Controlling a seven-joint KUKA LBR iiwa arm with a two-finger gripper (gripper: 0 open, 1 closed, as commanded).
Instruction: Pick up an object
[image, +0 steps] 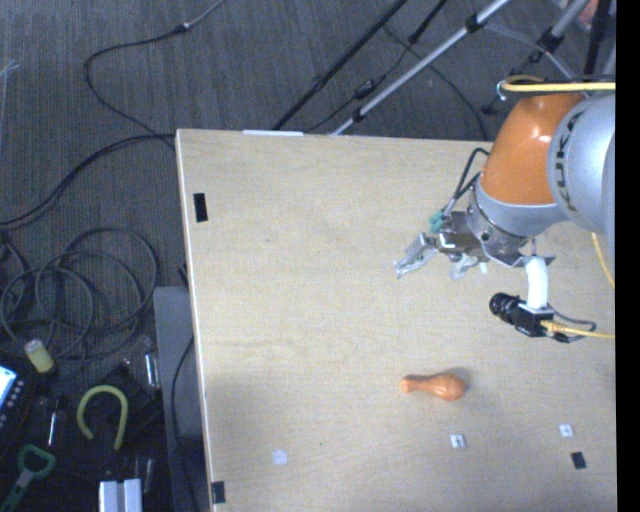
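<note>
gripper (432, 256): right of centre over the tan board (300, 300); fingers spread apart, nothing between them
orange object (436, 385): pear-shaped, lying flat on the board; nearer the camera than the gripper, about level with it left-to-right, well apart, not touching
arm (545, 160): enters from right, orange band showing

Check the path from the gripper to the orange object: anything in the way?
Nothing visible. The gripper hangs over bare bench top, and the orange object lies alone nearer the camera, almost straight below it in the view. Only small flat markers sit beyond it, outside that path.
</note>
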